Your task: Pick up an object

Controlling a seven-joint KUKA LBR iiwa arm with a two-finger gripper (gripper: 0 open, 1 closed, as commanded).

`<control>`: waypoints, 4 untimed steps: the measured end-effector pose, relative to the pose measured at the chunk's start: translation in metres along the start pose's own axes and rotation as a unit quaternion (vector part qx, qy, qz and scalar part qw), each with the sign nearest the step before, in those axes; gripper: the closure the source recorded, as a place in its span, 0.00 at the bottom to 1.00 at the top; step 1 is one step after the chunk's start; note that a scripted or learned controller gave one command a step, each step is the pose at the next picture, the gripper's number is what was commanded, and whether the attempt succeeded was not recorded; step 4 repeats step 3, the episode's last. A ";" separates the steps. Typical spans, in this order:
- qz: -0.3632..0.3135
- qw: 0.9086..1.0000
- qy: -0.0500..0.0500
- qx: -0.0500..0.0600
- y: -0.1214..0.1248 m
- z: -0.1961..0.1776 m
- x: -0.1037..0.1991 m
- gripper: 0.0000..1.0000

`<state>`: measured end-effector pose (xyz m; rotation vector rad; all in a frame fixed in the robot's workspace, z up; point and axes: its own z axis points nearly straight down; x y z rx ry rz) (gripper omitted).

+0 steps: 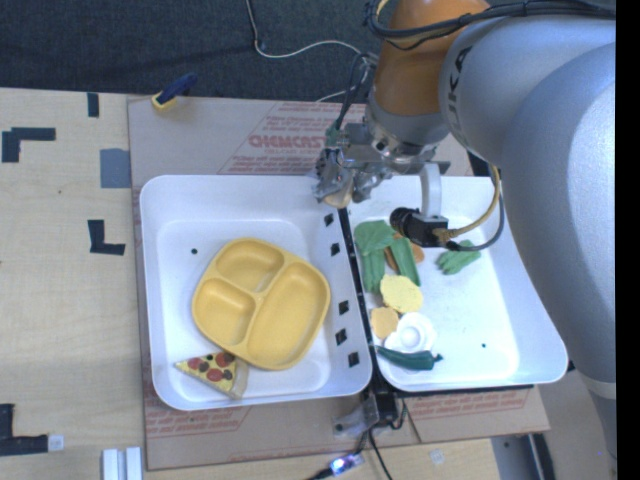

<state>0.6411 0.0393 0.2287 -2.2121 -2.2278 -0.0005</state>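
My gripper (338,190) hangs over the far end of the divider between the two bins, below the orange band of the arm. In the right bin (500,313) lies a cluster of toy food: green leafy pieces (378,243), a small green piece (459,260), a yellow piece (401,293), an orange slice (384,321), a white piece (414,330) and a dark green item (412,359). The left bin (165,268) holds a yellow divided plate (262,303) and a pizza slice (213,371). Nothing shows between the fingers.
A cardboard sheet (230,133) lies under both bins. A blue and yellow clip (173,90) sits at its far left corner. A cable (290,48) runs across the dark back. The arm's grey body (560,148) covers the right side.
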 end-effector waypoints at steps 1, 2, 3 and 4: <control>0.000 1.000 -0.001 0.001 0.009 0.015 0.056 1.00; 0.002 1.000 -0.001 0.000 0.019 -0.004 0.065 1.00; 0.003 1.000 -0.001 0.001 0.012 -0.005 0.062 1.00; 0.003 1.000 -0.001 0.001 0.012 -0.005 0.062 1.00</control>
